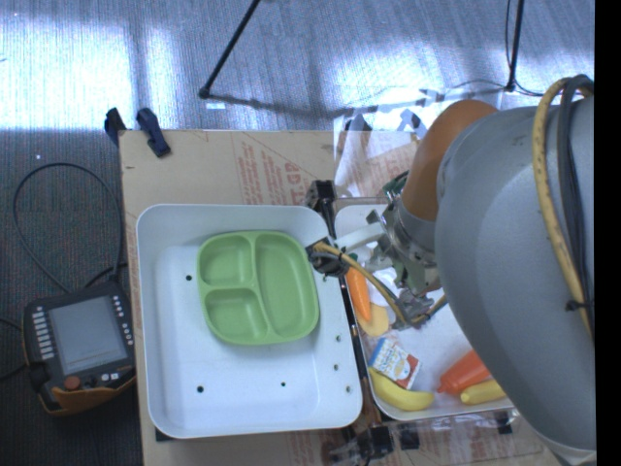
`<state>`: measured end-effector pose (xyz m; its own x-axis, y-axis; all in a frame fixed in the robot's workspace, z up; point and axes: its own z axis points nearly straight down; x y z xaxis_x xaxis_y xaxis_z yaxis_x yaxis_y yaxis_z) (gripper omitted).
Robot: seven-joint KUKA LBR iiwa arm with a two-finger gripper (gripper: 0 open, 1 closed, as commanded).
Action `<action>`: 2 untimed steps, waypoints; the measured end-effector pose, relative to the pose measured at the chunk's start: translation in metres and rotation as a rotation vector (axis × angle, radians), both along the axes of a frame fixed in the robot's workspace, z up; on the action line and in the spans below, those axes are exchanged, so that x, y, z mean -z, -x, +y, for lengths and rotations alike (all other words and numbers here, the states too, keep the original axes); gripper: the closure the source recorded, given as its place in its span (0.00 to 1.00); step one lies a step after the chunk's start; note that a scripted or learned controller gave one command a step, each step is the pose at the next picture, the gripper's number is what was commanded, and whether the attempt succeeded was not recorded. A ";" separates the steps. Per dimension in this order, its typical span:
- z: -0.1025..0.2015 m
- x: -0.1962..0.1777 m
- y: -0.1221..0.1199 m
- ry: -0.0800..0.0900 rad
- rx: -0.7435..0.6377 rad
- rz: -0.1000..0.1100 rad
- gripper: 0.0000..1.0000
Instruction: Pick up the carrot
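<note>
Two shallow white plastic bins sit side by side on the brown cardboard-covered bench (233, 158). Much of the right bin (437, 411) is hidden under the big grey arm (514, 260), whose orange band (441, 149) shows above the wrist. The left bin (175, 377) lies in full sight and holds one light green three-compartment plastic plate (258, 286).

The arm reaches in from the right and bends down over the wall shared by the bins, so the claw (388, 284) hangs low above the near-left part of the right bin, among cables and metal fittings. Its tip is too cluttered to read, so I cannot tell whether it is released or clenched.

One slim orange carrot (360, 296) lies in the right bin just beside the dividing wall, right next to the claw, its far end crossed by a yellow cable (349, 260). Near it lie one small red and white carton (394, 362), one yellow banana (402, 395) and one orange and yellow piece (471, 377), cut off by the arm.

One black handheld control pendant (78, 343) rests on the floor to the left.
</note>
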<state>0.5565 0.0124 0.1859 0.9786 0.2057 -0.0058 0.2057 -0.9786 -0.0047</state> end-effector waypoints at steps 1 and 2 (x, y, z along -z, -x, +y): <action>-0.103 0.083 0.000 0.002 -0.009 0.012 0.00; -0.092 0.095 0.006 0.002 0.005 -0.012 0.00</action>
<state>0.5502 -0.0797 0.0905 0.9797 0.2004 0.0053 0.2004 -0.9797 -0.0001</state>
